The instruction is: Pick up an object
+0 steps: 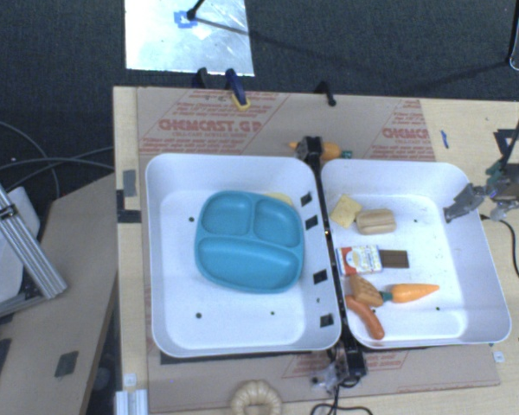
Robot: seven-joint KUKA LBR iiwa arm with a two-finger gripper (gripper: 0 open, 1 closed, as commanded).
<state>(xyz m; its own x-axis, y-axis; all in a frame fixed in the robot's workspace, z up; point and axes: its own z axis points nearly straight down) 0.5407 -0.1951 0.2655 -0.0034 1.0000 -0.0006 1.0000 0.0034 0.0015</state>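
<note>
camera view, gripper: the gripper [464,202] stands at the right rim of the right bin [489,258], near its far corner. It is small and grey here, and I cannot tell its state from this picture. Nothing is seen held in it.

camera view, task's things: all the candidates lie in the right bin, toward its left half. There is a pale yellow block [345,210], a tan bread piece [375,222], a small red and white packet [361,259], a dark brown bar [395,259], an orange carrot [412,292], and a red sausage-like toy [367,316].

camera view, left bin: the left bin [173,232] holds a blue divided plate [250,240]; it is well apart from the gripper.

camera view, direction: every object lies to the left of the gripper in the picture. The bread piece is the nearest, almost at the same height in the view.

camera view, long axis: the bread piece and the carrot lie lengthwise left to right; the carrot tip points toward the right rim.

camera view, judgement: the pick is not yet begun. I think the next move needs travel inward over the bin, then a descent with the fingers across the short side of the bread piece.
</note>
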